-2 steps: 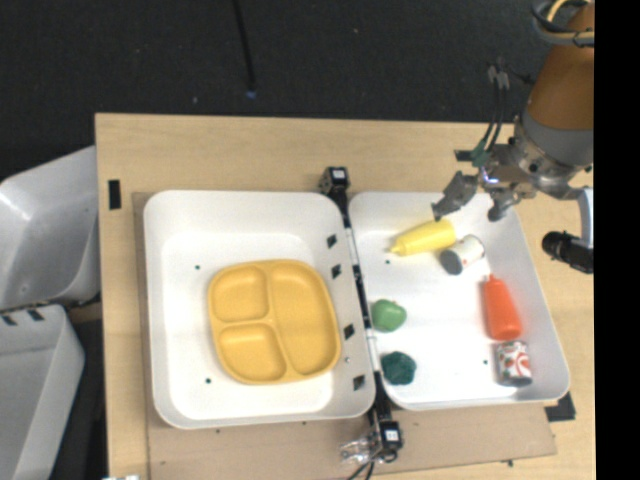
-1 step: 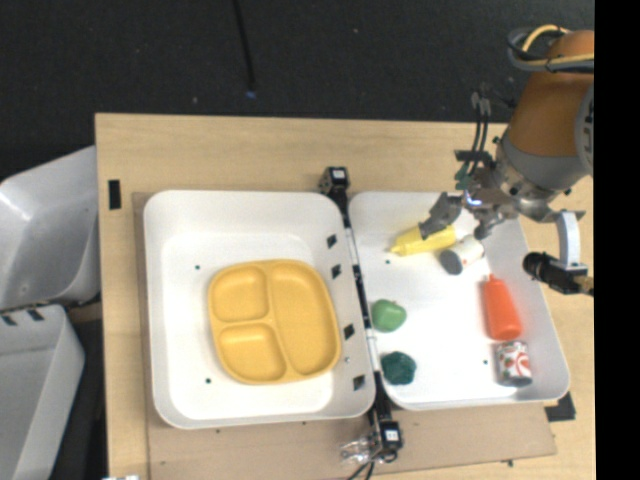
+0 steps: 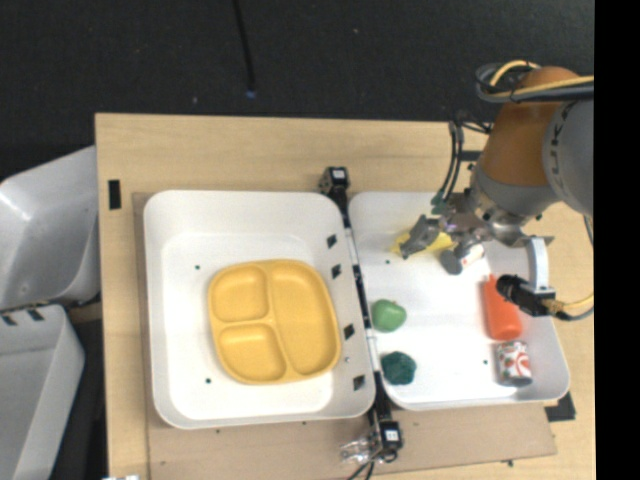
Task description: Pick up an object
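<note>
My gripper [image 3: 443,245] hangs low over the back of the right bin [image 3: 440,393], under the orange wrist band. Its two fingers stand apart, so it is open. A small yellow object [image 3: 408,244] lies just left of the left finger [image 3: 426,232], beside it rather than between the fingers. A light green lump [image 3: 388,315] and a dark green lump [image 3: 399,367] lie near the bin's left wall. An orange-red object [image 3: 502,313] and a small red-and-white can [image 3: 513,362] rest by the right wall.
The left bin [image 3: 170,368] holds a yellow divided plate [image 3: 272,321]. A black-clipped divider [image 3: 352,288] separates the two bins. A cable [image 3: 560,311] trails from the gripper over the right bin's edge.
</note>
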Robot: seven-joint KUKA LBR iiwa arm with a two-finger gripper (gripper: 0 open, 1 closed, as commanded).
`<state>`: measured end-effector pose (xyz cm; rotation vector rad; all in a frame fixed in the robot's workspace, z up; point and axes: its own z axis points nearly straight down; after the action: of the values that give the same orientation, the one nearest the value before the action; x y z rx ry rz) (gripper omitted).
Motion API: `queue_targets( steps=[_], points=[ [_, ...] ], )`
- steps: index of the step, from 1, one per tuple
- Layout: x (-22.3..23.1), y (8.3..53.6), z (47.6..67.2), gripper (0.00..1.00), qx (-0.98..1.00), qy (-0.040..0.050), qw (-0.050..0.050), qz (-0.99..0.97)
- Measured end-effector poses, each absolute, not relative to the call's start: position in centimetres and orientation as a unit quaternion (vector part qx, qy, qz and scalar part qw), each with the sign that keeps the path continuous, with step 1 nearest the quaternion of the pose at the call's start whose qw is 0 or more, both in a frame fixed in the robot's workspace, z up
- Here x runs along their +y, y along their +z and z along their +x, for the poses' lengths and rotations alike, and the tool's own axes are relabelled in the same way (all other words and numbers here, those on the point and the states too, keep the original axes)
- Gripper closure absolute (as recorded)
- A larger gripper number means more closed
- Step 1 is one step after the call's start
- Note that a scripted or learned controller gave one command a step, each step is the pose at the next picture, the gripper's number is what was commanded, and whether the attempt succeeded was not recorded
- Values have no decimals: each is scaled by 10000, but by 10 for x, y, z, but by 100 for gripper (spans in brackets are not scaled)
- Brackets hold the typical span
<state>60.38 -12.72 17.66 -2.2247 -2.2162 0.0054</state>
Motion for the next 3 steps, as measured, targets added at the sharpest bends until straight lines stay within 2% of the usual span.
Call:
queue_targets(
  steps=[1, 2, 3],
  points=[
    [-131, 114, 604, 0, -7060, 19, 5, -7082],
    [-132, 129, 606, 100, -7048, -8, -16, -7094],
    [-141, 176, 609, 100, -7052, -14, -22, -7090]
  ],
)
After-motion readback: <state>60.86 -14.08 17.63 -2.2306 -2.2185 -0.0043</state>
